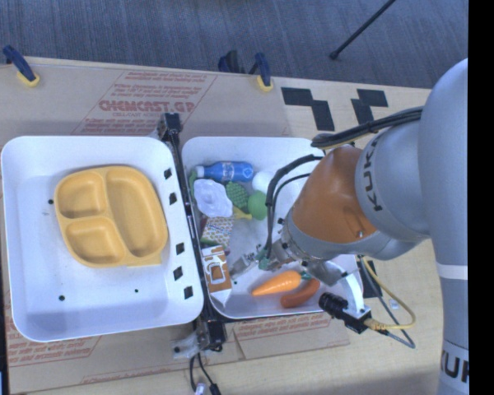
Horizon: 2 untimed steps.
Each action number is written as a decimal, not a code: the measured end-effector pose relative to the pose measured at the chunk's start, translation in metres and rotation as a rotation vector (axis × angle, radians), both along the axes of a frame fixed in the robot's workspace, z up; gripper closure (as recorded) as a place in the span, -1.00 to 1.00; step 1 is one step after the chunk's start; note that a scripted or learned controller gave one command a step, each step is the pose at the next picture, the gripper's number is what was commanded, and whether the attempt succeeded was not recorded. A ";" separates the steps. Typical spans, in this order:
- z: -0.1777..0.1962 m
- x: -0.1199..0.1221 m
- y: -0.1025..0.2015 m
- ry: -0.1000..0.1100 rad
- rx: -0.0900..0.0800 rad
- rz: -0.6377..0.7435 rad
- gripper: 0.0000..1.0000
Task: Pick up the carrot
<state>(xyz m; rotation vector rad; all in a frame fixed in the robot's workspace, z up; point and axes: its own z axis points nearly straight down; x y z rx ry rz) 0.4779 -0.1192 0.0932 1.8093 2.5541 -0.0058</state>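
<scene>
The carrot [278, 284], orange with a green stub at its right end, lies on the floor of the right bin [255, 146] near its front wall. A brown-red sausage [300, 295] lies right beside it, on its front right. My gripper [261, 262] hangs low in the bin, just above and left of the carrot's tip, under the orange wrist band. Nothing shows in the gripper, and the carrot rests on the bin floor. The arm's bulk hides the right part of the bin.
The right bin also holds a blue bottle [226, 171], a crumpled white thing [210, 197], a green toy [245, 202] and a small brown box [216, 267] by the left wall. A yellow divided tray [111, 216] lies in the left bin [33, 303].
</scene>
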 end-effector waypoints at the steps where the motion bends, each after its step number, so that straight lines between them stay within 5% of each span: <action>1: 0.031 -0.001 0.013 0.004 0.001 0.012 -1.00; 2: 0.000 0.000 0.000 0.001 -0.002 0.078 -1.00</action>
